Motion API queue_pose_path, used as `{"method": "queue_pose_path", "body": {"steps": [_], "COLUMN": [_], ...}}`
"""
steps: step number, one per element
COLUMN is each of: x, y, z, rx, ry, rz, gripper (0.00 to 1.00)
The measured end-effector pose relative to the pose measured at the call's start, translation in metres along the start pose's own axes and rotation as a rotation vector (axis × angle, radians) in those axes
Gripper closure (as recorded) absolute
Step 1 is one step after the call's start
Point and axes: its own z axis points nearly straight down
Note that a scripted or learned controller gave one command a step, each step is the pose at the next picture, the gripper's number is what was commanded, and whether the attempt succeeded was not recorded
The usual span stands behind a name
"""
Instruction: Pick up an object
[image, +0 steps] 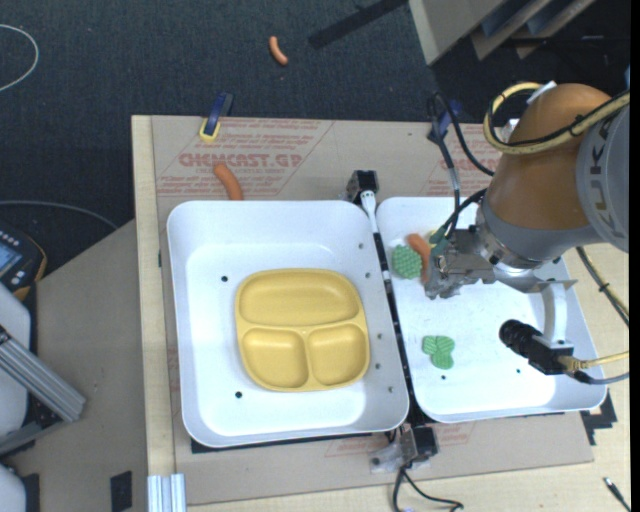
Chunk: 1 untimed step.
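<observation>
Two leafy green toys (438, 350) lie in the right bin (480, 400); claw (437, 283) grip unclear.

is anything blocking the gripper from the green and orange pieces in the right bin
Nothing visible does. The gripper hangs in the right bin, right beside the green piece and orange piece. A second green piece lies apart, nearer the front.

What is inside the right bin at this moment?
In the right bin lie two green pieces and an orange piece beside the gripper. The arm covers the bin's far right part.
</observation>
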Motion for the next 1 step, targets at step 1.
{"method": "queue_pose_path", "body": {"steps": [1], "x": [0.0572], "y": [0.0045], "z": [-0.0063], "rx": [-0.005], "ry": [-0.001], "rz": [-0.001], "gripper": [1.00]}}
